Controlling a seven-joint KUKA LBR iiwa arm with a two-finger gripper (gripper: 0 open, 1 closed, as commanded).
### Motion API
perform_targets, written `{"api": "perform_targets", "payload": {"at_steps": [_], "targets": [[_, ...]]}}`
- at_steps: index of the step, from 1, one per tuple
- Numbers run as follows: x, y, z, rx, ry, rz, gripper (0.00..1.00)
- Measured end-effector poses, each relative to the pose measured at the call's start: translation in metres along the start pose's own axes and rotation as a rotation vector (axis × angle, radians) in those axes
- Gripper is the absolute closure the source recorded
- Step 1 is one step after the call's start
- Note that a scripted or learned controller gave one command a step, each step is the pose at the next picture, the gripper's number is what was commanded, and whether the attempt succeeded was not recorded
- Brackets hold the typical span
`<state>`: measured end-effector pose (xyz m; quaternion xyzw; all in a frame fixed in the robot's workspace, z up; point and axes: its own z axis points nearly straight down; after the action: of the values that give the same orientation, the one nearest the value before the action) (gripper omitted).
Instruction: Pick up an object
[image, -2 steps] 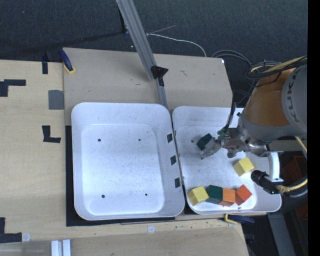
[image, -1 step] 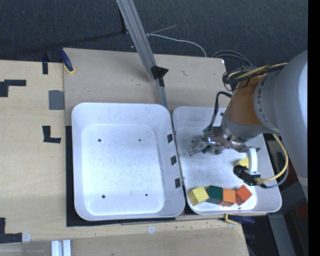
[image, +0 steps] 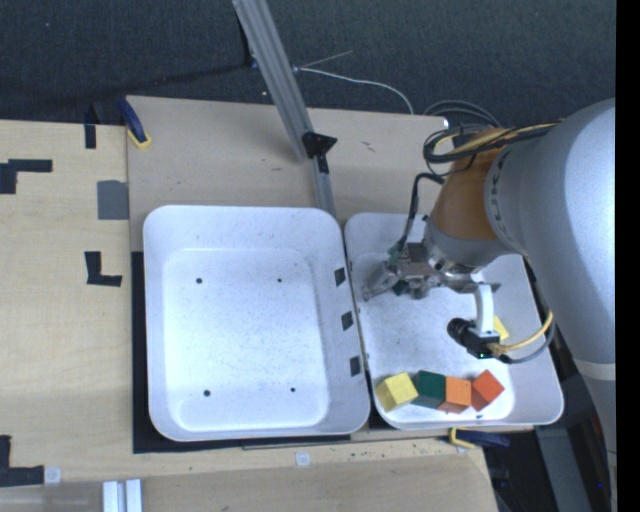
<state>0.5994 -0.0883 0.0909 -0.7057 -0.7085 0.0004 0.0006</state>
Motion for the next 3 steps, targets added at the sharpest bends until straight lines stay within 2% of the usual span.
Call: {"api": "perform_targets", "payload": {"at_steps": [1, 2, 3], "targets": [[0.001, -0.014, -0.106, -0.008, -0.001, 0.002, 0.0], [-0.031, 0.018, -0.013, 0.006, -0.002, 0.005, 0.0], [-0.029, 0.019, -0.027, 0.002, -0.002, 0.001, 1.0]]}}
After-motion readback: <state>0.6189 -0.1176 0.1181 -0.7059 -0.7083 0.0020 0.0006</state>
